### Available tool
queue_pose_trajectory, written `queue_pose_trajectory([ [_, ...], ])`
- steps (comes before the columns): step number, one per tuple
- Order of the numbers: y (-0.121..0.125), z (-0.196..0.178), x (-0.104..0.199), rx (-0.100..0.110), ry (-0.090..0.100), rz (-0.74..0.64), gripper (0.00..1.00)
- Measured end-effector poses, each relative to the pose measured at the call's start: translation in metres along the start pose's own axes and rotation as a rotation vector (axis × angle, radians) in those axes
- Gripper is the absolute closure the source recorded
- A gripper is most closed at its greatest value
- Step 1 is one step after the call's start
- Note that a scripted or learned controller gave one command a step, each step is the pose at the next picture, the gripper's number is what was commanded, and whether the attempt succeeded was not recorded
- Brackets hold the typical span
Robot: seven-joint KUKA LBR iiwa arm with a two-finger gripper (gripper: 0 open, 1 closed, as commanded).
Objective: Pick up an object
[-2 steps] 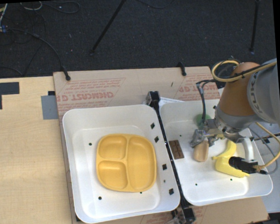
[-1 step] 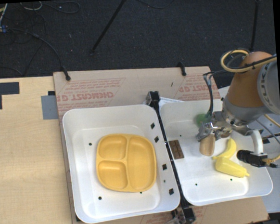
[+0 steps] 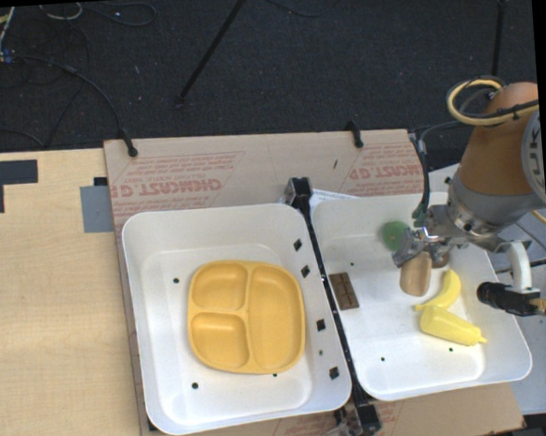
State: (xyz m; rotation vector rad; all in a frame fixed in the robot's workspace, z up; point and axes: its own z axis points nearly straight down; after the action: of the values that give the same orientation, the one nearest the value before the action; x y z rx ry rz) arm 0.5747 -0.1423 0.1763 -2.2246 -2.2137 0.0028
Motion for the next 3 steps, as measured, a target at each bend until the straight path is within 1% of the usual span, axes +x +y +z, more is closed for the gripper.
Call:
queue_pose_trajectory([
  [1, -0.01, -0.053, -0.001, -0.001, 0.0, -0.001, 1.0],
  [2, -0.01, -0.063, -0.002, -0.002, 0.0, -0.003, 1.0],
  [3, -0.02, -0.05, 0.044, 0.001, 0.0, -0.005, 1.0],
])
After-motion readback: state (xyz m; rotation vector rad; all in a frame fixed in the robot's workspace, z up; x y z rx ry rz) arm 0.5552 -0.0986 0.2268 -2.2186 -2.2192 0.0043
